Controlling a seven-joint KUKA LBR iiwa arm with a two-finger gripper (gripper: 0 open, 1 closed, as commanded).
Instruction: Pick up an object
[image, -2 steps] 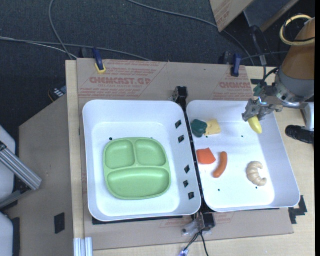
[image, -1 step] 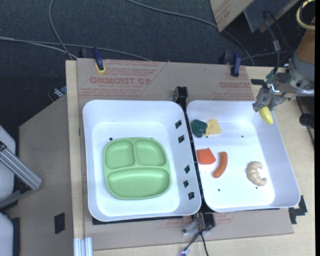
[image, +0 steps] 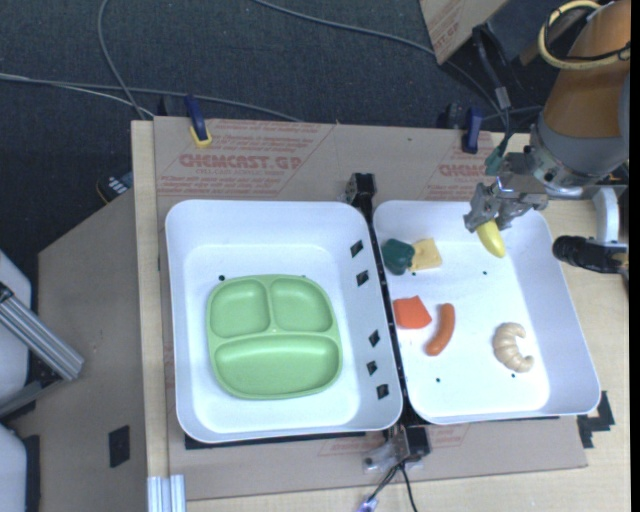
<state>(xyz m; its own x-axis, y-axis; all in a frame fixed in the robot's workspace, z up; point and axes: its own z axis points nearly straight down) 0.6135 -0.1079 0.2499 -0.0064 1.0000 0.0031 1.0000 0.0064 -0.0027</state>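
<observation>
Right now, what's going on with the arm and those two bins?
The arm's gripper is at the far edge of the right bin with a yellow banana between its fingers. Still lying in that bin are a green item, a yellow wedge, an orange block, a sausage and a croissant. The left bin holds a green divided plate.

The arm (image: 585, 95) is a thick rounded tube, grey at the wrist with a broad orange band above it. A yellow cable (image: 560, 30) loops near the top, and black cables run alongside. The gripper (image: 497, 212) is a small block of bare grey metal with dark fittings and a touch of green.
</observation>
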